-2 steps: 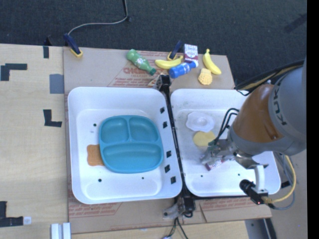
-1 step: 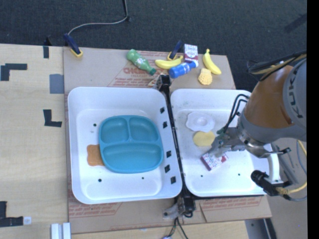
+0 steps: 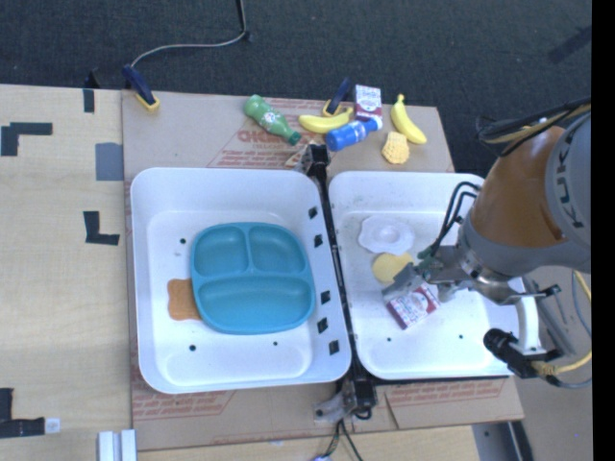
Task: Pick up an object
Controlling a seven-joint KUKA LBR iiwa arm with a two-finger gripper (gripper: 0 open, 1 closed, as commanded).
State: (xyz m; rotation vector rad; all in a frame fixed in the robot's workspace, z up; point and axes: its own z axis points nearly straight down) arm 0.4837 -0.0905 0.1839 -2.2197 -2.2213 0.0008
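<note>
In the right bin [image 3: 384, 358] lie a clear round lid-like piece [image 3: 385, 232], a yellow lemon-like object [image 3: 388, 266] and a red-and-white packet [image 3: 412, 307]. My gripper [image 3: 419, 279] hangs low over the bin, between the yellow object and the packet, right at the packet's upper edge. The arm's body hides most of the fingers, so I cannot tell how they stand or whether anything sits between them. In the left bin [image 3: 154, 219] rests a blue divided plate [image 3: 253, 277], with an orange-brown slice [image 3: 180, 299] tucked against its left edge.
Behind the bins, on the cardboard, lie a green bottle [image 3: 271, 119], two bananas [image 3: 325, 121] [image 3: 407, 121], a blue bottle [image 3: 346, 135], a small carton [image 3: 368, 99] and a yellow sponge-like piece [image 3: 395, 147]. A black divider [image 3: 332, 257] separates the bins.
</note>
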